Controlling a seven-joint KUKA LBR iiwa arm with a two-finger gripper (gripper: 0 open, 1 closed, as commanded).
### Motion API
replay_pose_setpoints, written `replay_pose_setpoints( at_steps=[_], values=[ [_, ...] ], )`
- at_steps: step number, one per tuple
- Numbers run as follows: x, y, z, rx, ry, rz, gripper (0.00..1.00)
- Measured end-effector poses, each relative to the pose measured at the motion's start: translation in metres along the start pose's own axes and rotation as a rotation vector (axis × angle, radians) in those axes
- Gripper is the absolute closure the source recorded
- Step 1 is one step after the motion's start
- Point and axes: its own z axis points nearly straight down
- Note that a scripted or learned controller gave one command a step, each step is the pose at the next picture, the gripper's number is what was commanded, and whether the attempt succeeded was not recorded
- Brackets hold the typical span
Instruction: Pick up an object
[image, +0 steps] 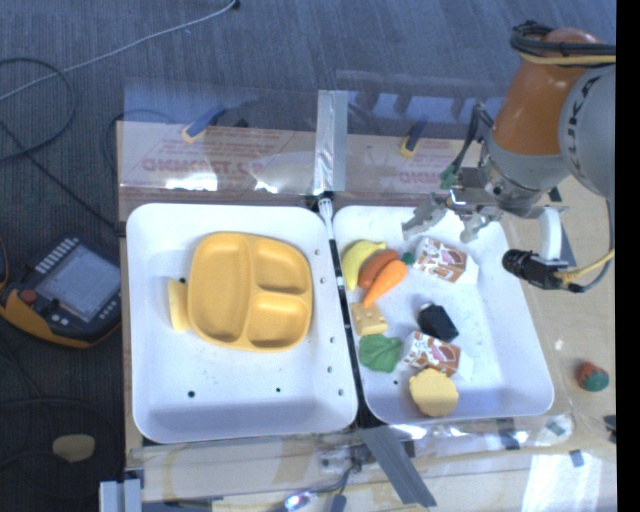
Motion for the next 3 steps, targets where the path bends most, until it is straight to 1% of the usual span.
replay_pose_setpoints(
  at_steps=[1, 2, 3],
  values=[
    [0.015, 0.010, 0.115, -0.001, -0.001, -0.090, 0.00],
    [0.015, -0.006, 0.144, -0.011, -0.004, -0.215, 0.00],
    [-0.011, -0.005, 0.116, -0.001, -0.001, -0.100, 0.00]
  ],
)
